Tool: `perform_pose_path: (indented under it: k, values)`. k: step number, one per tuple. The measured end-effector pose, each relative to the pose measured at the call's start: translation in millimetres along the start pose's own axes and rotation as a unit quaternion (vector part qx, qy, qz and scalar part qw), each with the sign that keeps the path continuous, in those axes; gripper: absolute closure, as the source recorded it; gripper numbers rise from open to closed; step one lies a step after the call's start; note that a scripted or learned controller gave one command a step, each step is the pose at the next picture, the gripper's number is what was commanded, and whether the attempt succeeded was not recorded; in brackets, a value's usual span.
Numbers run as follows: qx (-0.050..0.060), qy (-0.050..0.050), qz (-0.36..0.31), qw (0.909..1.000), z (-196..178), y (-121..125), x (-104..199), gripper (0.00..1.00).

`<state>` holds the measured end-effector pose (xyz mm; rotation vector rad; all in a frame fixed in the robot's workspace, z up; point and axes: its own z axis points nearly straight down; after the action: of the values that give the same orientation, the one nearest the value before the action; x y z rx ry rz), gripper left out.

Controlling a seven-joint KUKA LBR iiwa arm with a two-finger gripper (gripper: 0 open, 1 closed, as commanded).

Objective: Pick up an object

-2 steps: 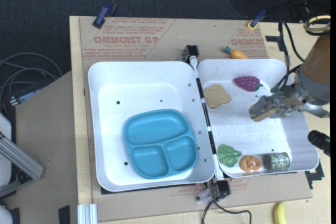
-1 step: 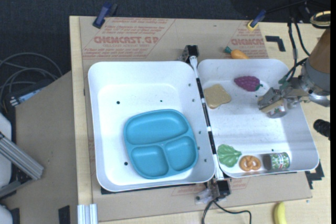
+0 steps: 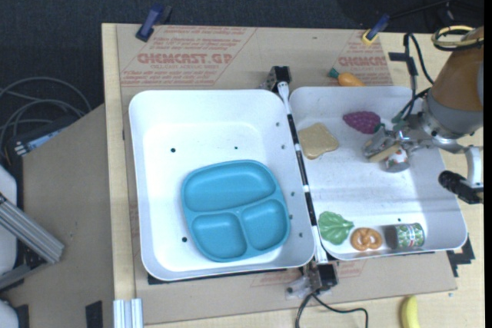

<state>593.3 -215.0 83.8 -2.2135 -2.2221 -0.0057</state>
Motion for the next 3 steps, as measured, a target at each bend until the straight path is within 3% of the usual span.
perform_pose_path:
  k: [1,2,3]
  values:
    - [-0.002,-0.003,0.001,1.0000,-11.9,0.2,-2.9,1.00]
    - [-0.002,-0.003,0.001,1.0000,-75.6,-4.5,58.8,1.00]
    - [-0.002,-0.002,0.001,1.0000,-131.3,6.7,155.5,1.00]
